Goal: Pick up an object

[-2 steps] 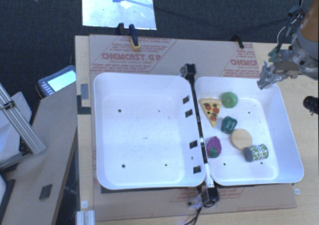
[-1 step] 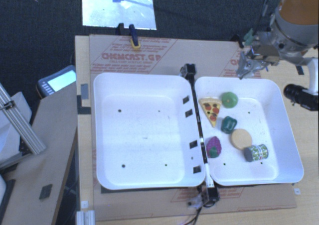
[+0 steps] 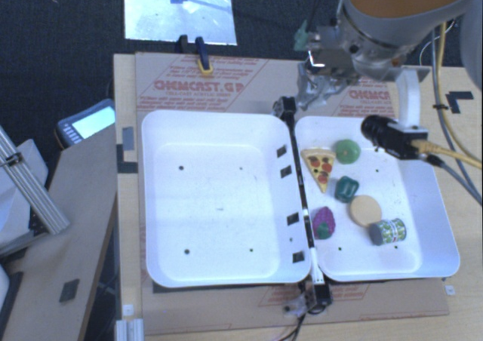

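The right bin (image 3: 430, 256) holds several small objects: a pizza slice (image 3: 319, 165), a green ball (image 3: 348, 151), a teal block (image 3: 346, 188), a tan disc (image 3: 365, 210), a purple grape bunch (image 3: 324, 222) and a small can with a green label (image 3: 388, 231). My gripper (image 3: 315, 93) hangs above the far edge of the right bin, near the divider between the bins, well above the objects. Nothing shows between its fingers.
The left bin (image 3: 162, 181) lies beside the right one, with black clips (image 3: 287, 173) along the shared edge. Cardboard (image 3: 226, 83) lines the bench under both bins. A shiny plate (image 3: 179, 0) lies at the back.
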Available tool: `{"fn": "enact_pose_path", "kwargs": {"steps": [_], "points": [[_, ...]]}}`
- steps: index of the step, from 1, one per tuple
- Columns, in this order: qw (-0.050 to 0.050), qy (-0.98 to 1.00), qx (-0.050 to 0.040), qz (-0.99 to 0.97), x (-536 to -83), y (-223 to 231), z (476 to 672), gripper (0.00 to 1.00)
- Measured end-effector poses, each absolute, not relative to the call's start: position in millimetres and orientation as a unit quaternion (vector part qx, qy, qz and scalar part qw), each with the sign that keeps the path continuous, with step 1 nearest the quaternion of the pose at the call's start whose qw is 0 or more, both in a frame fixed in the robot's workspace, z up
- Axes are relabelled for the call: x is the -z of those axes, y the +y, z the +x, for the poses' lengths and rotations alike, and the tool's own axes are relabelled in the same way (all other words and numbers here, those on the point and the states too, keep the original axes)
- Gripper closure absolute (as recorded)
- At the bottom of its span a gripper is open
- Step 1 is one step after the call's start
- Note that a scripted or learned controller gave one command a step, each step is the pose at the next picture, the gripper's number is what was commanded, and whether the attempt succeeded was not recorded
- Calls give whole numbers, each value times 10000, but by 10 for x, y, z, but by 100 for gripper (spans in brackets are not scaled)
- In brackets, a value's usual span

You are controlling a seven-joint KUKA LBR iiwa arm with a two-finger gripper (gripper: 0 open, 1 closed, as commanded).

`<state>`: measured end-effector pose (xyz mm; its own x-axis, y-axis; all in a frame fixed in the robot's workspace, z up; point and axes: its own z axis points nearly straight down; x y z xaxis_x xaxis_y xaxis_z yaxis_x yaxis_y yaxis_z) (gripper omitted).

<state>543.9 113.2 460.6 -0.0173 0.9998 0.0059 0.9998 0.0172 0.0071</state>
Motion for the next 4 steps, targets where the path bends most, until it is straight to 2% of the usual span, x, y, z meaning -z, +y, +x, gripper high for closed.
{"fn": "enact_pose_path", "kwargs": {"steps": [1,2,3,4], "points": [[-2,7098,1,7044,-3911,1502,6146,100],[14,7125,-78,7017,-5106,2410,5771,100],[-9,7087,-1,7055,-4868,1980,4837,100],[17,7099,-43,7043,-5371,2362,5349,100]]}}
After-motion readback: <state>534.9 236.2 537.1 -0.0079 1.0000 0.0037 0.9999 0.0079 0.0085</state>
